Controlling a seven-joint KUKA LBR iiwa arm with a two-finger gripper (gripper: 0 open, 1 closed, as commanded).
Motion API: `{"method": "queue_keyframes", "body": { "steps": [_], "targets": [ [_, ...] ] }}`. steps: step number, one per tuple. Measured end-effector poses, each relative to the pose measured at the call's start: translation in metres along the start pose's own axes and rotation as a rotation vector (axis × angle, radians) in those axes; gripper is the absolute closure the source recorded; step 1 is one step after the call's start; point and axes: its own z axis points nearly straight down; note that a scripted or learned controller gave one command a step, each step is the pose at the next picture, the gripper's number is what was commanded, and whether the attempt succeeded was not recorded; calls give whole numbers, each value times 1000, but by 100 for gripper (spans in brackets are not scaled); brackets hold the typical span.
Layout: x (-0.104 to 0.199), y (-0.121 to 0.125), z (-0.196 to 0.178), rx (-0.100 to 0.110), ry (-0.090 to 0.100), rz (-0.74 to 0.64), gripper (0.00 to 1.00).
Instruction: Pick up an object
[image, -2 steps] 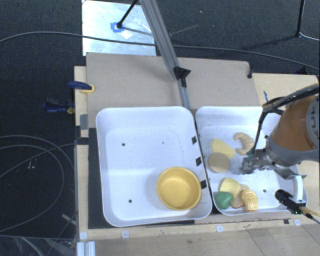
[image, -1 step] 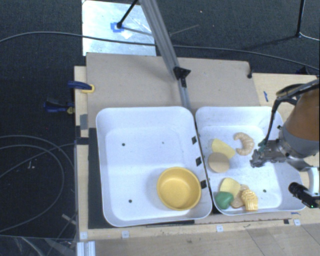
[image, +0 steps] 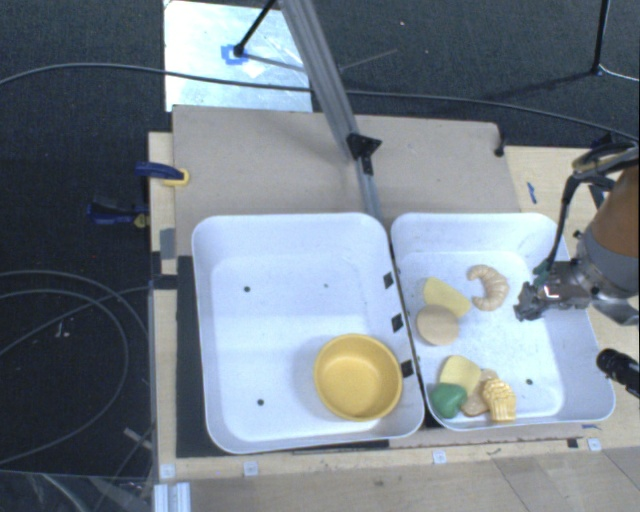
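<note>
**Kid:** What's closest to us in the bins?

**Me:** In my right bin (image: 575, 395), at about 6 o'clock, I see a green piece (image: 447, 400), a yellow wedge (image: 458, 372) touching it, and a yellow corn toy (image: 498, 399) just beside them. In the left bin (image: 230, 300) a yellow bowl (image: 358, 376) sits at about 5 o'clock.

**Kid:** And further back?

**Me:** A round tan piece (image: 437, 325) and a pale yellow piece (image: 446, 296) touch each other near the middle wall. A croissant (image: 489, 286) lies at about 12 o'clock.

**Kid:** Did you grab one yet?

**Me:** Not yet. My gripper (image: 530, 303) hangs at 3 o'clock of that bin, near the croissant but apart from it. I see nothing in it. I cannot tell if the pincer is apart or together. The whole pick is left, I think.
</note>
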Motion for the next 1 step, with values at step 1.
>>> {"method": "queue_keyframes", "body": {
  "steps": [1],
  "targets": [
    [43, 17, -11, 4, 3, -4, 100]
  ]
}}
